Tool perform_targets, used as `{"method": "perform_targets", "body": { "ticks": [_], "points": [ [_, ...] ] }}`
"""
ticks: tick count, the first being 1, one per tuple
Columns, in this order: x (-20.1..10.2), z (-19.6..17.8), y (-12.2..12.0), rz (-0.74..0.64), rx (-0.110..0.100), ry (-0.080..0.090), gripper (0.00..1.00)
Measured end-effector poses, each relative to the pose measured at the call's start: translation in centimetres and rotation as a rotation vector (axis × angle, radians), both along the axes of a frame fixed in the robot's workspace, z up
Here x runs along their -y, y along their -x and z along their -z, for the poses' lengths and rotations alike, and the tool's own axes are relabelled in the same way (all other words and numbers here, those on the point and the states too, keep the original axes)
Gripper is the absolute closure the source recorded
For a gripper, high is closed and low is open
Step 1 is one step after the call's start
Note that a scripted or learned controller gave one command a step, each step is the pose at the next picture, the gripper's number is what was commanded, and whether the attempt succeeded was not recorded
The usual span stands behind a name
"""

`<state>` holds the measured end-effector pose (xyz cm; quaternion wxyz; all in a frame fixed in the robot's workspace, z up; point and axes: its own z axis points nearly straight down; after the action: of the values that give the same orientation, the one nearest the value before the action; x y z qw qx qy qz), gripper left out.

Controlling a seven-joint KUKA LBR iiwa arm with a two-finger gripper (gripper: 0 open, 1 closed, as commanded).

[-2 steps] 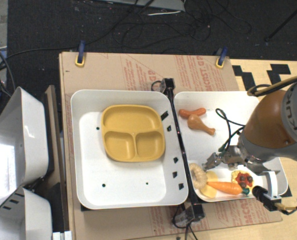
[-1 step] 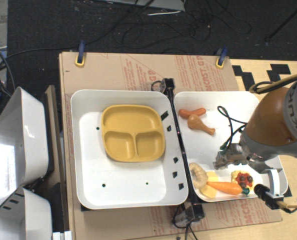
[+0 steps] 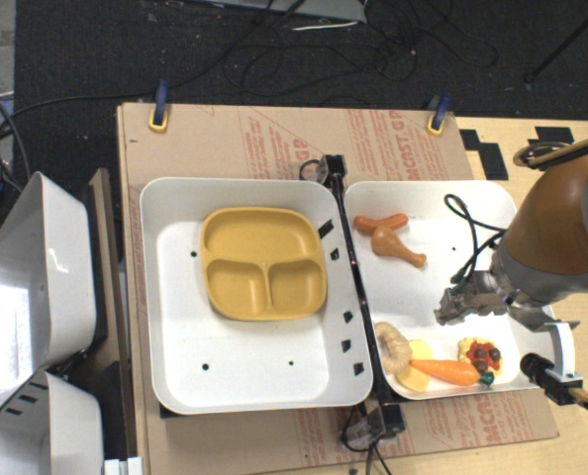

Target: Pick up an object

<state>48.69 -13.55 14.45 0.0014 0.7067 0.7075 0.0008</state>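
The right bin (image 3: 428,198) holds toy foods. A drumstick (image 3: 398,247) and a small sausage (image 3: 380,223) lie at its upper left. Along its near edge lie a bread piece (image 3: 392,345), a yellow slice (image 3: 420,353), a carrot (image 3: 444,370) and a red berry-topped piece (image 3: 481,353). My gripper (image 3: 459,305) hangs over the bin's right middle, above bare floor just up-left of the berry piece. Nothing shows between its fingers.
The left bin (image 3: 165,295) holds a yellow divided plate (image 3: 264,262). A black clip strip (image 3: 353,285) runs between the bins. The arm's orange band (image 3: 561,216) covers the right bin's right side. Cables lie on the dark floor beyond the bench.
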Motion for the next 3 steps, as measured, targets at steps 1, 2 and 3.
{"method": "perform_targets", "body": {
  "ticks": [1,2,3],
  "points": [
    [0.2,-5.0,0.8,0.000,0.001,0.000,1.00],
    [-0.5,-9.7,0.1,-0.003,0.003,0.001,1.00],
    [-5.8,-8.9,-1.7,-0.007,-0.002,-0.001,1.00]
  ]
}}
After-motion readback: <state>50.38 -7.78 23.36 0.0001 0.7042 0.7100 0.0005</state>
